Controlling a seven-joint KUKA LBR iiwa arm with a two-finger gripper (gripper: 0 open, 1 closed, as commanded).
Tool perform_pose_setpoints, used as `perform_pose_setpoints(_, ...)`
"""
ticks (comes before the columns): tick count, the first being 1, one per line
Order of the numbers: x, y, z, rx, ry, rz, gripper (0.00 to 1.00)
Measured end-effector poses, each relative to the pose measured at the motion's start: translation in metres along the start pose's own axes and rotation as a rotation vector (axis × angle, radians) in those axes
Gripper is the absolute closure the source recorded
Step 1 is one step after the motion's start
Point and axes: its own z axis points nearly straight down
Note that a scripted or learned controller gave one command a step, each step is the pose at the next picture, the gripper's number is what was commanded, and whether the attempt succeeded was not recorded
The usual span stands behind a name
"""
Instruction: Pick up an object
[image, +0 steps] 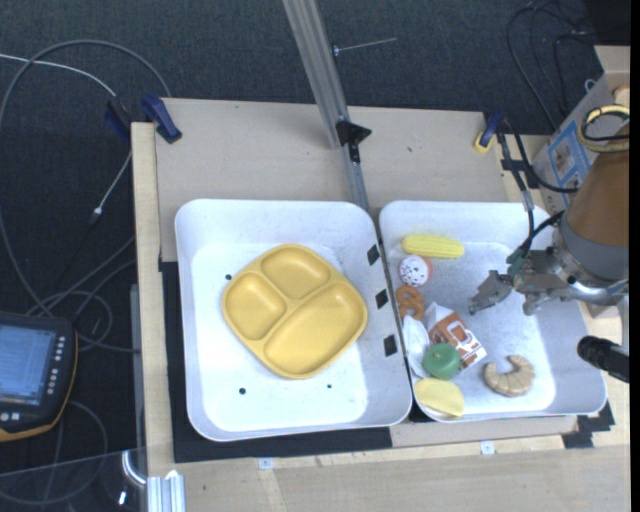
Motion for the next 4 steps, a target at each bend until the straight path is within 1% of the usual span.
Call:
perform_pose_setpoints(1, 0.0, 0.0, 0.0, -0.001, 0.0, 0.0, 0.0)
perform_pose_setpoints(2, 0.002, 0.004, 0.044, 0.005, 0.001, 0.0, 0.0)
perform_pose_setpoints(3, 0.002, -0.001, 0.085, -0.001, 0.001, 0.001, 0.0)
perform_pose_setpoints(4, 0.003, 0.005, 0.102, -0.01, 0.007, -0.002, 0.0)
